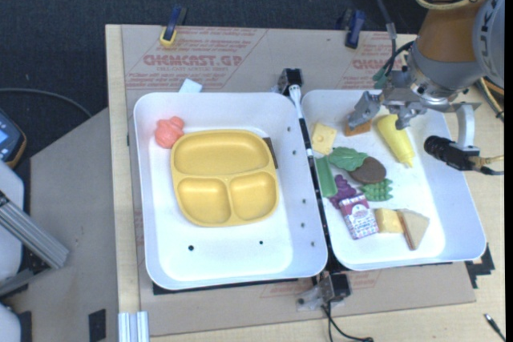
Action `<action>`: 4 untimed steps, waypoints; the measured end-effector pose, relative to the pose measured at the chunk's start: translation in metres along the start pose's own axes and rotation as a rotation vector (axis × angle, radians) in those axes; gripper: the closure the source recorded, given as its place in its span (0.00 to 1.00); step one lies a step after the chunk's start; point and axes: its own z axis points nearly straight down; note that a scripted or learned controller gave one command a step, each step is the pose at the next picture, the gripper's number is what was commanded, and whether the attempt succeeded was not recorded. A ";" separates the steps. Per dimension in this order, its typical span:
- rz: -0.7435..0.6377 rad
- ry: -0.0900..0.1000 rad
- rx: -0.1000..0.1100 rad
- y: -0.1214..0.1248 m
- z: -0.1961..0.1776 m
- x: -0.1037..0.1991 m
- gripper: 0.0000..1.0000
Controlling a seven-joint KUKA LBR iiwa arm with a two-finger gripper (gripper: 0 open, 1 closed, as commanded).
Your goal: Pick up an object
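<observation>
My gripper (385,111) hangs low over the back of the right bin (457,196), fingers spread apart and open. Its left finger (365,105) is right by a small orange piece (357,125). A yellow banana-like toy (397,139) lies just below the gap between the fingers, its upper end near them. Nothing shows clamped between the fingers. Further forward in the same bin lie a yellow cheese wedge (324,138), a green leaf (346,158), a brown disc (369,171), purple grapes (343,187), a small red carton (360,218) and a bread slice (415,227).
The left bin (152,196) holds a yellow divided plate (224,176) and a pink-orange toy (168,131) at its back left corner. A black rail (305,148) separates the bins. A black cylinder (449,152) on the arm juts over the right bin's right side.
</observation>
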 end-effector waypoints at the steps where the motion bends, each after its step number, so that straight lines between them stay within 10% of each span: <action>1: -0.002 -0.001 -0.015 0.003 -0.009 0.000 0.00; 3: -0.002 0.000 -0.009 0.006 0.107 0.006 0.00; 4: -0.001 -0.002 -0.018 0.008 0.092 0.005 1.00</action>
